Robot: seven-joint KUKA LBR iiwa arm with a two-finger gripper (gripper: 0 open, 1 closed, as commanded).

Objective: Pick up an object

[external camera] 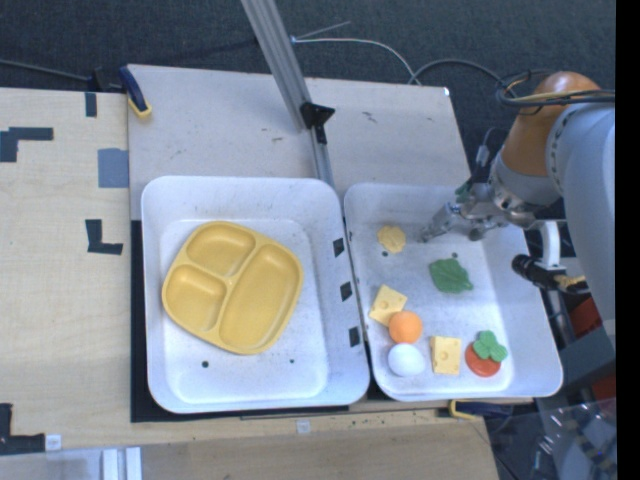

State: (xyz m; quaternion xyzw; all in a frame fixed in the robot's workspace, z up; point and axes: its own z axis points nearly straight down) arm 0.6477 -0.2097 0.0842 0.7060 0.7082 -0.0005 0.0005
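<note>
Hovering gripper [432, 231] near yellow piece [391, 238], right bin [520, 363]; no legible writing.

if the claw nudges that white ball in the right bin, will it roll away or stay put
The white ball looks round and smooth, so it would probably roll at a touch. It sits against the orange ball and near the bin's front wall, which may stop it soon. Pinching it could squirt it sideways.
</note>
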